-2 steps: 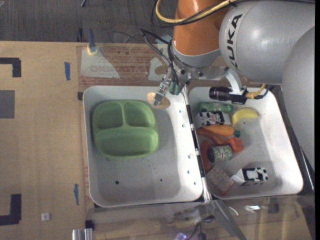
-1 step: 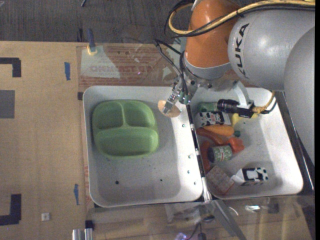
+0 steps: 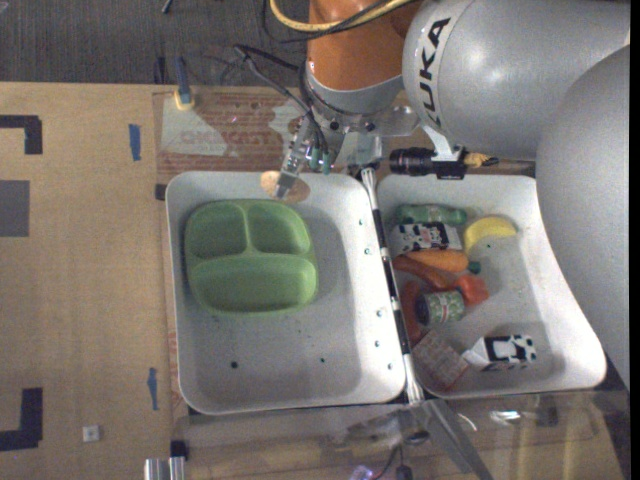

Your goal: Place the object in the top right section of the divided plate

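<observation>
Where the arm (image 3: 480, 58) reaches down from the upper right, its gripper (image 3: 292, 180) hangs at the far rim of the left bin (image 3: 300, 368), just above the plate's upper edge. Whether the gripper is open or closed cannot be told; its tip is small and blurred against the rim. A tan disc (image 3: 270, 180) sits right at that tip, touching or nearly touching it, over the bin's rim and off the plate; whether it is gripped cannot be told. The green plate (image 3: 250, 286) lies flat in the upper left part of the left bin, with two small sections along its upper side and one wide section below them. The disc is just beyond the upper right section (image 3: 278, 228), near it but outside the plate's edge. In the right bin (image 3: 570, 363) lie a green bottle (image 3: 430, 214), a cow-print carton (image 3: 422, 236) just below it, a yellow fruit (image 3: 490, 231), a carrot (image 3: 432, 262), a can (image 3: 440, 306), a second cow-print carton (image 3: 510, 350) and a pinkish packet (image 3: 440, 360) near the bin's lower left corner. Both bins stand side by side, touching along their shared edge.
</observation>
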### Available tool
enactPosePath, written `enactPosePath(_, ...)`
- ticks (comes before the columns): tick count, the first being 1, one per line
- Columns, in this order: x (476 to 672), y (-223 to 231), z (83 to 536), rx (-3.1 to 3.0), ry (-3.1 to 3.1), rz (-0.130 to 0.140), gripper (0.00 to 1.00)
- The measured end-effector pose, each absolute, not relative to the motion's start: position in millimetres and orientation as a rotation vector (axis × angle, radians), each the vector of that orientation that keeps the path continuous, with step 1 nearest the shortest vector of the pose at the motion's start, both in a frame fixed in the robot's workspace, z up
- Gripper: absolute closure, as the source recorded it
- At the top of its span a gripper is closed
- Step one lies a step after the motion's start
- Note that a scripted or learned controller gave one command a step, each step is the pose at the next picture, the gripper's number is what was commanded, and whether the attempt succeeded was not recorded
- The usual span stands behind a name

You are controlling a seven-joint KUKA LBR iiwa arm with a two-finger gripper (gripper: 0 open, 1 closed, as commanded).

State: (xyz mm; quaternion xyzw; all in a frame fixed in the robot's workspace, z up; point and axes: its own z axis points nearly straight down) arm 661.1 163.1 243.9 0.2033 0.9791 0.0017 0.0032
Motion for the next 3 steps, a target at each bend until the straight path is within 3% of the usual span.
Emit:
enactPosePath(2, 611.8, 103.5, 225.9, 0.4, 3.115, 0.002, 1.0)
enactPosePath(3, 641.4, 54.8, 188.8, 0.856, 3.019, 0.002, 1.0)
